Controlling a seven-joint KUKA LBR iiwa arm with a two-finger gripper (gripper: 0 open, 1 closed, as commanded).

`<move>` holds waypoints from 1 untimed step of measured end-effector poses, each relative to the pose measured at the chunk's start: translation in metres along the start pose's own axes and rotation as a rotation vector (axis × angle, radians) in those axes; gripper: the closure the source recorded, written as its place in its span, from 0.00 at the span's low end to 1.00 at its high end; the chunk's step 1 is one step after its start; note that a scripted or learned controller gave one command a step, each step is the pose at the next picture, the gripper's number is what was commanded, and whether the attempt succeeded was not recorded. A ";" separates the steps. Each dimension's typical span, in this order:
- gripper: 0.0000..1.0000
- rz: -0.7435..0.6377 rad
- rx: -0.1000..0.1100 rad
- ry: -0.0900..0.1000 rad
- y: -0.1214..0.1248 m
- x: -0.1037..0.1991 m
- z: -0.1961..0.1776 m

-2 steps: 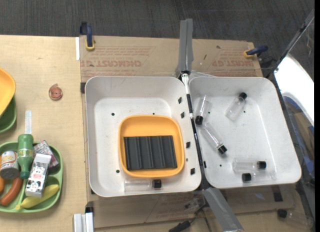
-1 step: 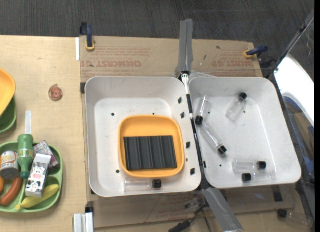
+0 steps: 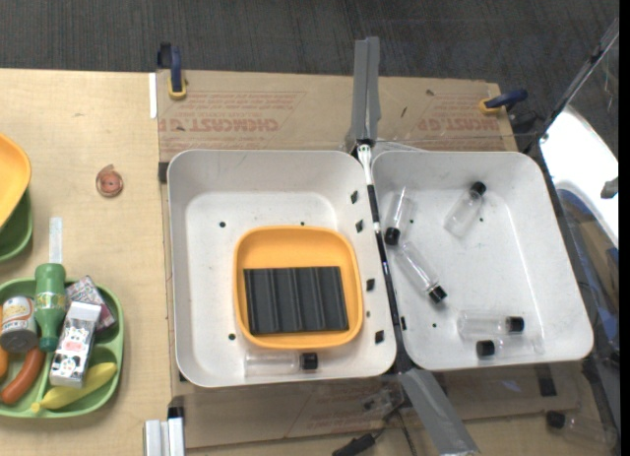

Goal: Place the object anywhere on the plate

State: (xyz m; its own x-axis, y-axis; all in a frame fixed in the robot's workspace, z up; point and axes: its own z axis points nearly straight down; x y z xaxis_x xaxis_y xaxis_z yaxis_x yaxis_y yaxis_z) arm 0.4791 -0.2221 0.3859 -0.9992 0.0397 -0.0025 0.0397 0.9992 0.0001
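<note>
An orange-yellow square plate (image 3: 295, 245) lies in the left white bin (image 3: 197, 247). A dark grey ridged slab (image 3: 298, 299) rests flat on the plate and covers most of its lower part. A small clear vial with a black cap (image 3: 295, 362) lies at the left bin's front wall, just off the plate. The right bin (image 3: 551, 247) holds several clear vials with black caps: one by the dividing wall (image 3: 397, 218), one slanted in the middle (image 3: 421, 275), one at the back (image 3: 463, 210), and a pair near the front (image 3: 489, 326).
Left of the bins, a green tray (image 3: 103, 365) holds toy food and a small bottle, with an orange bowl (image 3: 10, 183) behind it. A small pink disc (image 3: 109, 181) lies on the wooden bench. Clamps (image 3: 173, 75) pin cardboard behind the bins.
</note>
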 end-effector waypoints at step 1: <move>0.00 -0.387 0.001 -0.002 0.000 0.000 -0.027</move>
State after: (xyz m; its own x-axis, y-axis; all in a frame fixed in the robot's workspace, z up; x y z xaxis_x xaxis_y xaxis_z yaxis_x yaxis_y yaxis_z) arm 0.4792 -0.2220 0.4130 -0.9401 -0.3407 -0.0046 -0.3407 0.9402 -0.0019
